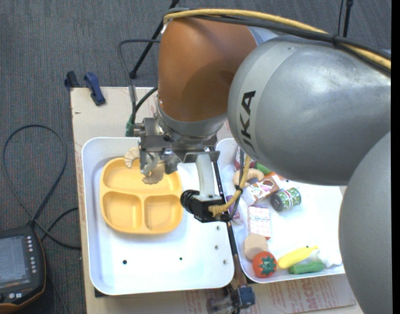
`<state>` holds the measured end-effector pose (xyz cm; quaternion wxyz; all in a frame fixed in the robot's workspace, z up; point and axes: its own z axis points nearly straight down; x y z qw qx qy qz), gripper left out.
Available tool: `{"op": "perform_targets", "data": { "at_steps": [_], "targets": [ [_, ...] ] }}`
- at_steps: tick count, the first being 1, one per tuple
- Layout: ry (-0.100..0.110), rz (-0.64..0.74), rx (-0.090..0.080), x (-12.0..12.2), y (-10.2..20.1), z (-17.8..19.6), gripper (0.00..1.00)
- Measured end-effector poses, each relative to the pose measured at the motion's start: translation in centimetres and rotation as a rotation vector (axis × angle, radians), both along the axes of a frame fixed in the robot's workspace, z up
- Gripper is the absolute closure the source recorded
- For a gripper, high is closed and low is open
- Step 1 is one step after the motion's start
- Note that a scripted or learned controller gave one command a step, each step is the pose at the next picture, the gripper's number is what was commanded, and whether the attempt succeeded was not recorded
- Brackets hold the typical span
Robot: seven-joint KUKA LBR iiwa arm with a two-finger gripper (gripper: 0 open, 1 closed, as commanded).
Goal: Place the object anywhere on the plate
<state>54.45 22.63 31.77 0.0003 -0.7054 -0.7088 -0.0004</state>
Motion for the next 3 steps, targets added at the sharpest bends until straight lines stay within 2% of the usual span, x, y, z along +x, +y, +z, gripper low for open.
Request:
{"op": "perform_targets", "data": {
  "at_steps": [1, 2, 3],
  "targets": [
    [0.005, -0.006, -0.002, -6.4, -1.1, -8.7, 1.0],
    [0.004, -0.009, -0.001, -6.3, -1.1, -7.6, 1.0],
    [0.013, -0.005, 0.0, -7.1, -4.3, -22.9, 1.0]
  ]
}}
